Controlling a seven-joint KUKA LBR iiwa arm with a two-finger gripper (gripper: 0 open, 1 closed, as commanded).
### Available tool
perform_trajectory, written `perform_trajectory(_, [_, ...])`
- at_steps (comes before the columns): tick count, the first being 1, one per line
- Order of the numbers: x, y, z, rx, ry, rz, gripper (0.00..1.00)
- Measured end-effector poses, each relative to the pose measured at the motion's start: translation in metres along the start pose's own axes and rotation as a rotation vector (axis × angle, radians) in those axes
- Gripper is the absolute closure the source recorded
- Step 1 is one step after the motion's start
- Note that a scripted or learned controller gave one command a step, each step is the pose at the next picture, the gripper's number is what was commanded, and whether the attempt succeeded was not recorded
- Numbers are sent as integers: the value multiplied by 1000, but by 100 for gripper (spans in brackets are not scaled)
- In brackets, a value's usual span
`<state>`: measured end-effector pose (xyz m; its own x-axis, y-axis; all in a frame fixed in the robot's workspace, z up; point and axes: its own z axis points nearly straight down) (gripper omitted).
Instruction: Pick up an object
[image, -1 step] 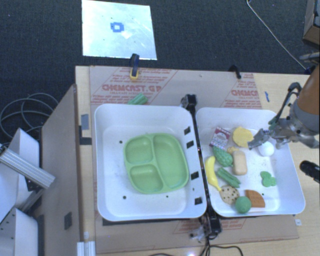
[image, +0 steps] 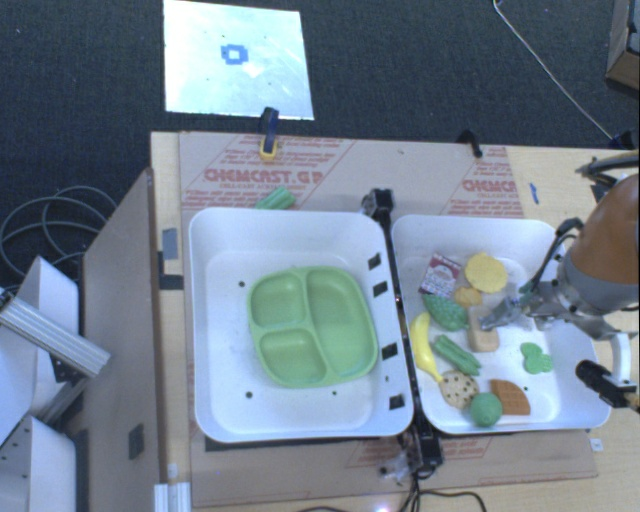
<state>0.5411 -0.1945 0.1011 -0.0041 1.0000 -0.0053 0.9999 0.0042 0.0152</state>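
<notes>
Grey tool (image: 492, 318) over right bin (image: 570, 405), reaching leftward; we cannot tell its grip state. Tan block (image: 484, 340) just below tip, long axis near-vertical; green broccoli (image: 536, 358) to its right.

Red block lettering is showing twice on the cardboard sheet (image: 340, 165) lying under the bins: the left print is reading roughly "CHEMCAST. G P", while the right print, partly blurred, is appearing to repeat "CHEMCAS". The small packet's (image: 440, 274) printing is staying illegible.
</notes>
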Motion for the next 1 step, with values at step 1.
perform_trajectory(1, [8, -28, 8, -10, -2, 6, 0])
